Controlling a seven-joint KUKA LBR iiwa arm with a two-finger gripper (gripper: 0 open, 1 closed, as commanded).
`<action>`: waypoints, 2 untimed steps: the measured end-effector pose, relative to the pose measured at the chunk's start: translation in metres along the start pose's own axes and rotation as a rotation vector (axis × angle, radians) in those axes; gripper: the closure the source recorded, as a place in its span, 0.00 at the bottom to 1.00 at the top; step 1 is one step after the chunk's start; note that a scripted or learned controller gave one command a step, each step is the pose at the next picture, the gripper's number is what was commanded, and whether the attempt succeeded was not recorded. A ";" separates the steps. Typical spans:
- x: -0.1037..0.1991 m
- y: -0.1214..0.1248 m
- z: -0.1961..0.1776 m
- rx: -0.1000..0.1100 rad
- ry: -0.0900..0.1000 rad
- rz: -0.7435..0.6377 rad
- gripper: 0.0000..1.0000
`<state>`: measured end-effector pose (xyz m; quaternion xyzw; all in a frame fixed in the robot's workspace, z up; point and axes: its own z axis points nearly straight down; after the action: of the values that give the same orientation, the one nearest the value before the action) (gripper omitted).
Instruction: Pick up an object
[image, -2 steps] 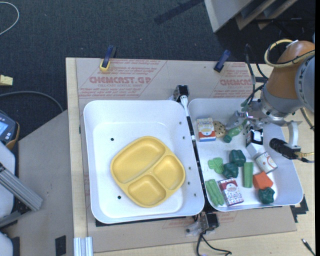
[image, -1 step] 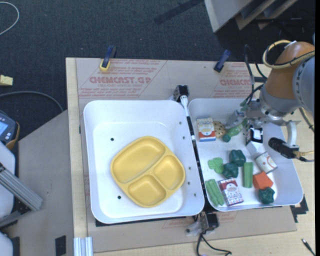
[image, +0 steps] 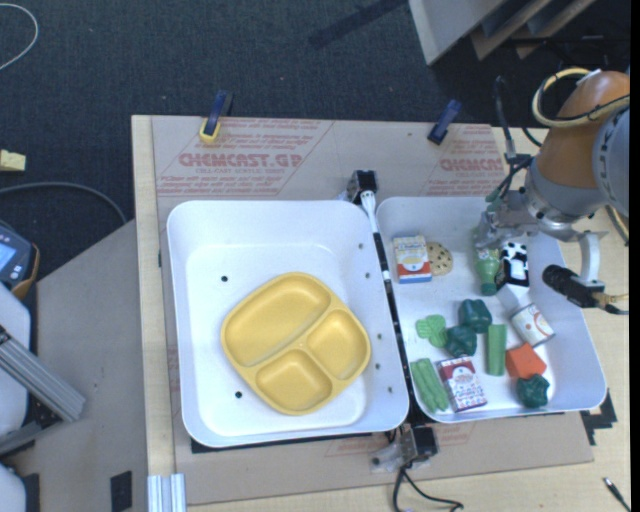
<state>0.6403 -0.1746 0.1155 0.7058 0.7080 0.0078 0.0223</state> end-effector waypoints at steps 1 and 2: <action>-0.004 0.003 -0.065 0.035 0.018 0.002 1.00; -0.005 0.006 -0.113 0.034 0.018 0.002 1.00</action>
<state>0.6419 -0.1773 0.2291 0.7068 0.7074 0.0020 0.0041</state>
